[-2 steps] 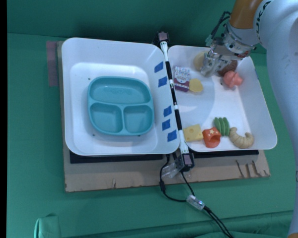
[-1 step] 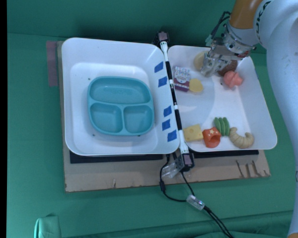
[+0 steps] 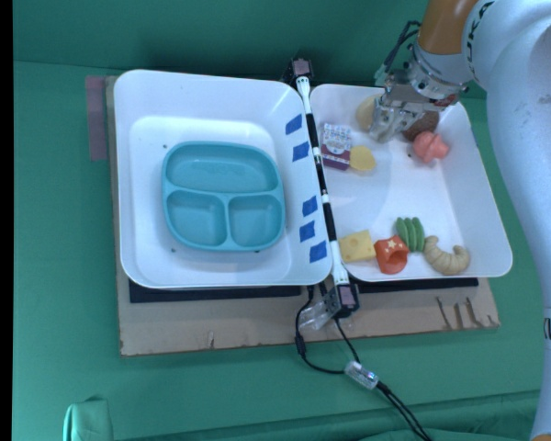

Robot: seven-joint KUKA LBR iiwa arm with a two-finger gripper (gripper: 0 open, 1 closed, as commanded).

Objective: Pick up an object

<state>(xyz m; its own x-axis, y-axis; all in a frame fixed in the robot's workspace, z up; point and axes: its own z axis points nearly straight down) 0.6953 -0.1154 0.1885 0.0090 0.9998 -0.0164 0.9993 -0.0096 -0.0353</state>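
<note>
From where I hang, nothing is lifted yet: the pick is not made, and every piece lies in the right bin (image 3: 482, 186), so the whole of the grasp and the raise is left to do.

Nearest the camera, along the front wall of that bin, sits a row of toy food: a yellow cheese wedge (image 3: 356, 245) with holes, flat-sided and hard-looking; just beside it a glossy red pepper (image 3: 391, 254), hollow at the top; green pea pods (image 3: 410, 231), ribbed, leaning against it; and a tan croissant (image 3: 448, 258), curved and ridged, at the front right of the bin.

Further back, against the bin's left wall, there's a small printed carton (image 3: 335, 145), boxy, and touching it a smooth yellow lemon-like piece (image 3: 362, 159).

At the far end of the bin, I'm right down among the things: my gripper (image 3: 388, 123) is low over a brown lump (image 3: 421, 125), with a pale rounded piece (image 3: 365, 112) to one side and a coral-pink, knobbly toy (image 3: 430, 145) to the other. I can't tell how my jaws stand, apart or together, since they blur into the clutter. All looks like moulded plastic, slick and rounded, so I judge it slippery to pinch.

Left of that bin, the other white bin (image 3: 138, 99) holds a teal divided plate (image 3: 224, 196), matte and shallow.
</note>
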